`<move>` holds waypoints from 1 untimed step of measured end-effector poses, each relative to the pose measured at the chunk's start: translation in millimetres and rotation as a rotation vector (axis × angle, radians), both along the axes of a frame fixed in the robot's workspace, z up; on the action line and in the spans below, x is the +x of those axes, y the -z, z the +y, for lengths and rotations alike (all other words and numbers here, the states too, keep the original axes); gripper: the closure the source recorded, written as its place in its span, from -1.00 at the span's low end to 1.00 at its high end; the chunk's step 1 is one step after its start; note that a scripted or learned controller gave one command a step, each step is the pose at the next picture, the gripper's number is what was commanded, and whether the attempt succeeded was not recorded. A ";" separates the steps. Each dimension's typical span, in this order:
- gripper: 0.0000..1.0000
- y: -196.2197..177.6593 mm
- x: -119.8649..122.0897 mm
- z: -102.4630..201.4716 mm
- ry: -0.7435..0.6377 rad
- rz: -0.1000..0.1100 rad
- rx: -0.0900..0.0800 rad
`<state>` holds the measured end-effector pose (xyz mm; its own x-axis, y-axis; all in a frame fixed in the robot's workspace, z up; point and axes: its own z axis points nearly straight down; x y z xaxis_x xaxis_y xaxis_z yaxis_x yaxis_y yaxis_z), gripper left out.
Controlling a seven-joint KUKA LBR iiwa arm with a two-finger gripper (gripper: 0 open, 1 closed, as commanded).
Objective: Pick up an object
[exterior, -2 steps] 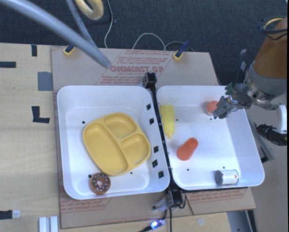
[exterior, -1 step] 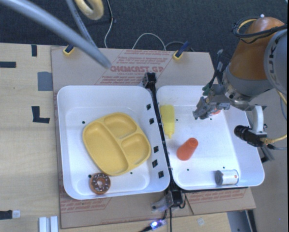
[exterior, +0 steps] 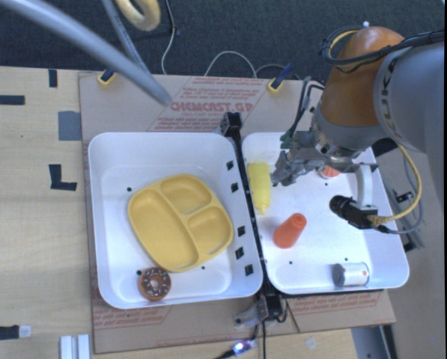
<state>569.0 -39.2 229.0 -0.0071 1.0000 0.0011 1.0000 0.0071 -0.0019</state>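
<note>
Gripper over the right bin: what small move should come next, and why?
Probably shift left and descend onto the yellow corn. The gripper sits just right of it with nothing between its fingers, while the orange cup and grey can lie farther off.

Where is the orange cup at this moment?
The orange cup lies on its side in the right bin, between the yellow corn and the grey can.

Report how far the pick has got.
Done: the arm has reached over the right bin. In hand: the gripper hovers beside the yellow corn, with nothing visibly between its fingers. Left: closing on an object and lifting it; the orange cup and grey can lie untouched.
</note>
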 end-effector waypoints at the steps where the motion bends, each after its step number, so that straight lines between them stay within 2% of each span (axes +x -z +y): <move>1: 1.00 8.9 8.7 60.1 0.000 0.000 0.000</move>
<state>577.7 20.9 220.1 -0.0073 1.0000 0.0008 1.0000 0.0073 -0.0023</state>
